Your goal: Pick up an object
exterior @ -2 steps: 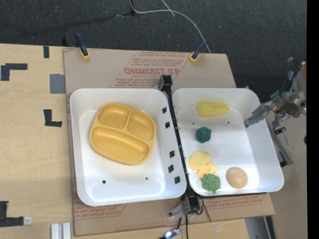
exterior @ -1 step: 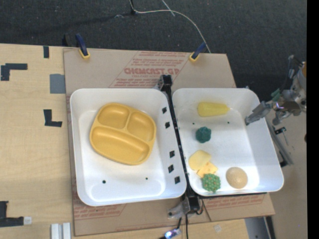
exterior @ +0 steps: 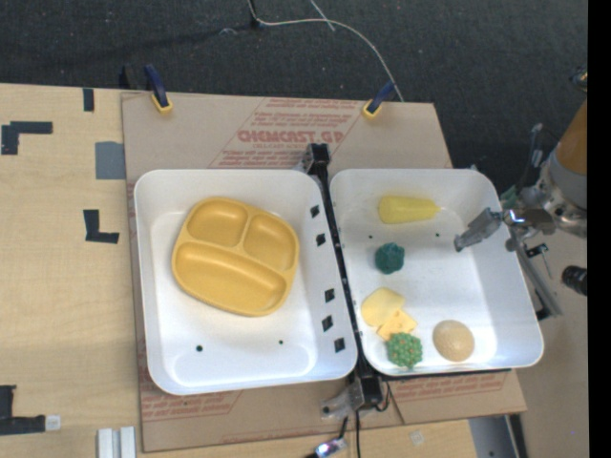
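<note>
Red "CHEMCAST GP" lettering (exterior: 286, 137) marks the cardboard sheet (exterior: 210, 127) under both bins (exterior: 153, 284).

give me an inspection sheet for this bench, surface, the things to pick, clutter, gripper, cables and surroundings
Surface: cardboard sheet on a wooden bench, bearing left bin and right bin.
Job's things: right bin holds a yellow wedge, dark green piece, pale yellow pieces, green broccoli-like piece, tan ball.
Clutter: yellow divided plate in left bin.
Grippers: gripper over the right bin's right rim; nothing seen between its fingers.
Cables: white cable behind the bench.
Surroundings: two clamps on the cardboard's far edge; dark carpet.
</note>
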